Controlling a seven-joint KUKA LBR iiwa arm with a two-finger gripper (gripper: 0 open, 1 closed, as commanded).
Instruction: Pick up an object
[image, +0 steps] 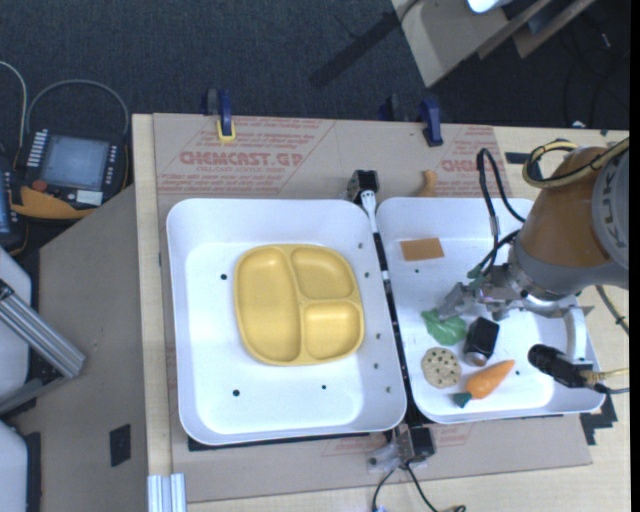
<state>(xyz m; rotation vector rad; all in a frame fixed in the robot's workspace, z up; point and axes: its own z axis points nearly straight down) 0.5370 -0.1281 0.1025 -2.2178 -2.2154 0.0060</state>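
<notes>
My gripper (476, 302) is low over the middle of the right bin (520, 402), at the end of the grey and orange arm that comes in from the right. Just left of and below it lies a green leafy piece (441, 326). A small black cylinder with a pale end (480, 339) lies directly under the gripper. Near the bin's front sit a round speckled cookie (440, 367) and an orange carrot (489, 380). A flat brown rectangle (421, 249) lies at the back left of this bin. I see nothing held.
The left bin (200, 330) holds a yellow divided plate (298, 302) in its middle. A black ridge (381, 275) runs between the two bins. Cardboard borders the bins, with clamps along the far edge.
</notes>
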